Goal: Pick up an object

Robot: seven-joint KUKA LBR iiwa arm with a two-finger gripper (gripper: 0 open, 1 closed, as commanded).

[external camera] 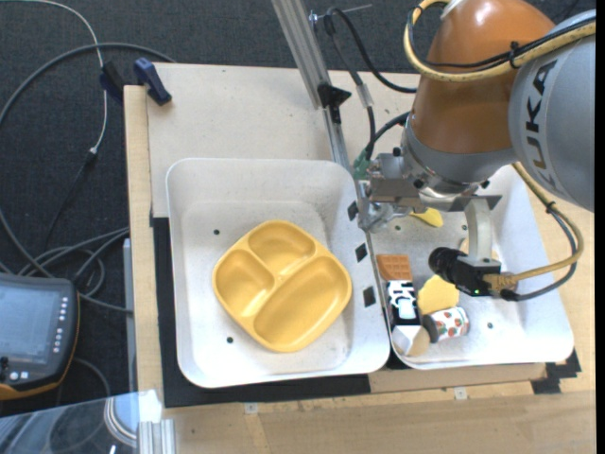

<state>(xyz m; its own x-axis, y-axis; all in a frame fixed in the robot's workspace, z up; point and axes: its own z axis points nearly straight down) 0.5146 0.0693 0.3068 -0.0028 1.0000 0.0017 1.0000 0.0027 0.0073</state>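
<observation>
My arm hangs over the right bin (529,339) with my fingers (376,211) at its ten o'clock edge, their spread impossible to tell, while the small objects (425,305) cluster at its six o'clock and a yellow divided plate (282,285) lies in the left bin (189,197).

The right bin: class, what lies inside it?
Near the right bin's front: an orange-brown block, a black-and-white item, a yellow piece and a small patterned cup. The arm covers the back.
</observation>
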